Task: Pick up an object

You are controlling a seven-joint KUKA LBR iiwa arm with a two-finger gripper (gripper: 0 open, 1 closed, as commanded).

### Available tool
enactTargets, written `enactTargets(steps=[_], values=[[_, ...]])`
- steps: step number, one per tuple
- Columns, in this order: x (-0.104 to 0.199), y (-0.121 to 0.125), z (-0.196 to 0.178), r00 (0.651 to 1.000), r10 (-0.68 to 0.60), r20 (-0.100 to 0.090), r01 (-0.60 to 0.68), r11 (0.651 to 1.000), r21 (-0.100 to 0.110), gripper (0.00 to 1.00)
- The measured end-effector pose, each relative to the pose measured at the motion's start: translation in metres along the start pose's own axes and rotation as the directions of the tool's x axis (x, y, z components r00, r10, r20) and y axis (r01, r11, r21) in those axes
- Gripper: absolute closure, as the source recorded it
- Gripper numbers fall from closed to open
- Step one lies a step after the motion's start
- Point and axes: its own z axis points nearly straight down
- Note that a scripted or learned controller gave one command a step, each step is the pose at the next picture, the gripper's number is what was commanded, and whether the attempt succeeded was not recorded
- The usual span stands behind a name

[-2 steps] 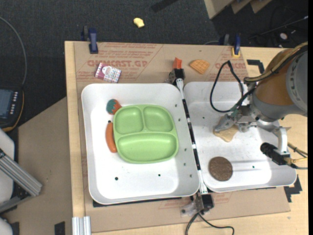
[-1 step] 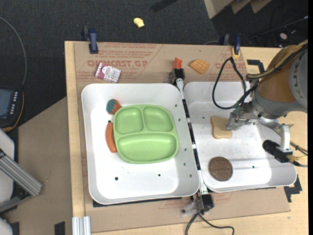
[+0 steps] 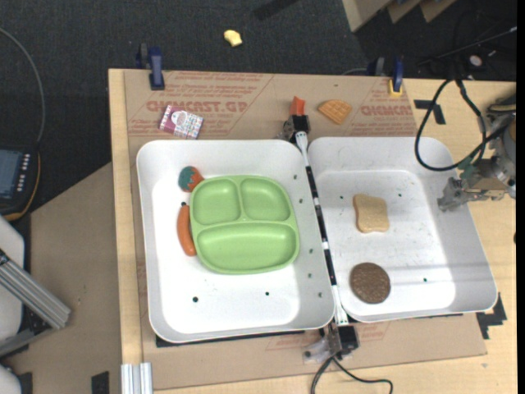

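1. The bread slice [image 3: 372, 214] lies flat mid-right of the frame in the right bin [image 3: 467, 245].
2. It looks light and soft; pinch across its narrow edges.
3. The gripper [image 3: 459, 189] sits at the right edge, possibly unladen.

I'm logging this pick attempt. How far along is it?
Nothing looks done yet. The bread slice and brown patty lie in the right bin. The gripper sits at that bin's right rim, apart from both. Reaching, grasping and lifting remain.
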Motion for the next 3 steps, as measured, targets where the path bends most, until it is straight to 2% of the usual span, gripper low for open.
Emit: enactTargets(steps=[1, 2, 3], values=[[0.071, 0.031, -0.005, 1.0, -0.013, -0.007, 0.013, 1.0, 0.006, 1.0], [0.068, 0.03, -0.004, 1.0, -0.007, -0.007, 0.007, 1.0, 0.008, 0.0], [0.077, 0.047, 0.073, 1.0, -0.008, -0.009, 0.008, 1.0, 0.015, 0.0]])
